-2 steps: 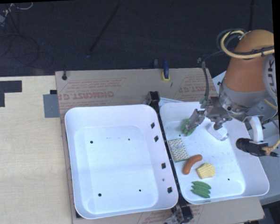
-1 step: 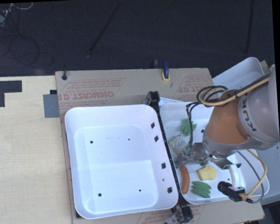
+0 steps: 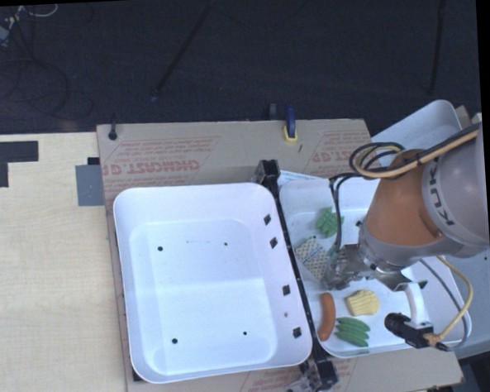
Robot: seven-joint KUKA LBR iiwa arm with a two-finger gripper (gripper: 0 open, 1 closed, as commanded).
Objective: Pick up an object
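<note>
- Camera view: the grey arm point(image 3: 411, 210) with its orange band reaches in from the right and hangs over the right bin point(image 3: 354, 194). The claw point(image 3: 347, 273) at its end is low over the middle of that bin.
- The wrist hides the claw's tip, so I cannot tell whether it is released or clenched, and nothing can be seen held in it.
- A grey mesh-patterned piece point(image 3: 312, 256) lies just left of the claw, so close that I cannot tell whether they touch.
- A green leafy toy point(image 3: 327, 222) sits beyond the claw and slightly to its left, towards the bin's far wall.
- A yellow corn cob point(image 3: 362, 302) lies on the near side of the claw, just beside it.
- An orange-red sausage point(image 3: 326, 314) lies on the claw's near left, lengthwise along the bin's left wall.
- A green pea pod point(image 3: 352, 330) lies nearer still, past the corn, by the bin's front rim.
- The left bin point(image 3: 201, 293) stands well to the left of the claw.
- Both bins rest on a cardboard sheet point(image 3: 185, 157) on the pale wooden bench point(image 3: 43, 286).
</note>
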